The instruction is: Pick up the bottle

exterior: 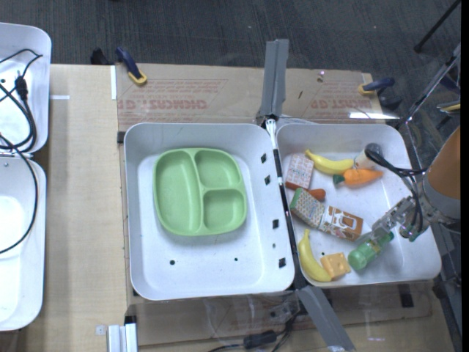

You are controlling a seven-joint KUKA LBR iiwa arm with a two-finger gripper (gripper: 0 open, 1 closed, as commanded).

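Note:
The bottle (366,252) is green with a clear neck and lies on its side near the front right of the right bin (418,273), neck pointing up-right. My gripper (403,222) hangs at the end of the arm coming in from the right. It sits just above and beside the bottle's neck end, close to it or touching it. The view does not show the bottle lifted off the bin floor.
The right bin also holds a banana (328,163), a carrot (360,176), a pink box (298,171), a patterned carton (326,217), a second banana (311,259) and an orange cracker (335,264) right beside the bottle. A green divided plate (199,191) lies in the left bin (143,270).

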